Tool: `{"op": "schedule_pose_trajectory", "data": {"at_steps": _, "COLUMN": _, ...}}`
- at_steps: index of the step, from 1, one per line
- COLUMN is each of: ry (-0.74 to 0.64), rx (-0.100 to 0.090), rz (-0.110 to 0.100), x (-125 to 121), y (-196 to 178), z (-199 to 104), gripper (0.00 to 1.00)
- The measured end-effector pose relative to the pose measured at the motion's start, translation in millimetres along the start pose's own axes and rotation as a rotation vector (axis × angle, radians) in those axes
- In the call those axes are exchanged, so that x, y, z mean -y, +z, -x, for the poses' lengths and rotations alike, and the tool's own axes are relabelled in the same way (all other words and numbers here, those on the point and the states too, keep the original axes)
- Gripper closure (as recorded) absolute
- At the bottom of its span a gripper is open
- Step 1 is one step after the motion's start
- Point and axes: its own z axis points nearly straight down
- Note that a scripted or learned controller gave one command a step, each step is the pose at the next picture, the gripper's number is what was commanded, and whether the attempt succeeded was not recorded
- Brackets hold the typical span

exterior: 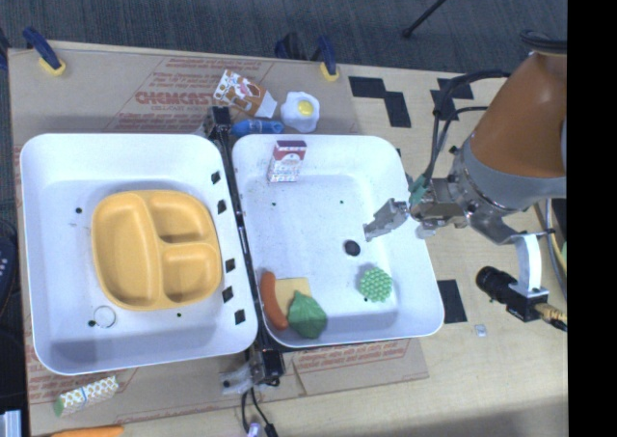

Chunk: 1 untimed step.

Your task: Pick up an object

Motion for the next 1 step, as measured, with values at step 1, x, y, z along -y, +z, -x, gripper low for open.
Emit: {"op": "schedule_pose_trajectory", "data": {"at_steps": 1, "ry": 0.057, "rx": -0.001, "rz": -0.003, "x": -8.3, "y": 145.2, "z": 4.8, "gripper": 0.00}}
